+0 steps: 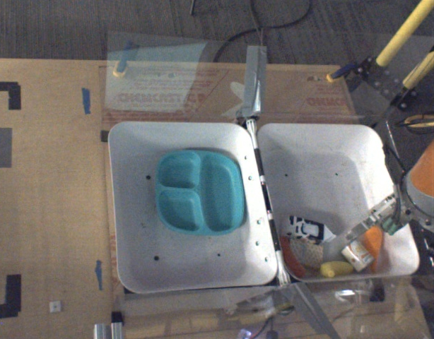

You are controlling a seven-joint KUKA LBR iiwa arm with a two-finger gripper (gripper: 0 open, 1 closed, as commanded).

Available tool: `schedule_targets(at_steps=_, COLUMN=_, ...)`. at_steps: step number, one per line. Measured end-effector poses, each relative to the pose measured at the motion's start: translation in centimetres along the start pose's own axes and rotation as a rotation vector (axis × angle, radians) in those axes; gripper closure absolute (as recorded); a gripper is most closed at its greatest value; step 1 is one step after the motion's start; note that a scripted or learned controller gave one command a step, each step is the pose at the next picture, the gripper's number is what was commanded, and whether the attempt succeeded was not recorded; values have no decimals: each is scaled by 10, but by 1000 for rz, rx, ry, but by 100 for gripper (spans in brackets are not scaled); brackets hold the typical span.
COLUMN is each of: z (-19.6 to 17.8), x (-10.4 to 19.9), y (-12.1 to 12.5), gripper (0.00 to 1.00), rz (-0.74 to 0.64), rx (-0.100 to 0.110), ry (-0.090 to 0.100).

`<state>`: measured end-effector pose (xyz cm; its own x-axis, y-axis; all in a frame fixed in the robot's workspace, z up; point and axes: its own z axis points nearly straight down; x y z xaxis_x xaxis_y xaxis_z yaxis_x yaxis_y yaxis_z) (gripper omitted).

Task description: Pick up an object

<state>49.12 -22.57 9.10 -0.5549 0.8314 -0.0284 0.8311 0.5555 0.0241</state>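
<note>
Right white shallow bin (323,154), near-right corner: orange rounded plastic piece (373,241), small yellow oblong object (336,268) toward the near rim. Two-finger metal gripper (365,233) just left of the orange piece; finger state indiscernible

Two white bins, the left bin (132,189) and the right bin (330,154), are showing a smooth, matt plastic finish, while the teal divided tray (201,191) is looking like smooth plastic with a soft sheen. The bench (47,189) is appearing as matt brown board, like cardboard or wood. A clear glossy sheet (164,76) is catching light behind the bins.
</note>
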Motion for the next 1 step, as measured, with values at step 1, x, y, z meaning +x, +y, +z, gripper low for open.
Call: schedule_targets(at_steps=1, z=-5, x=0, y=-3, gripper=100, rz=3, rx=7, ry=10)
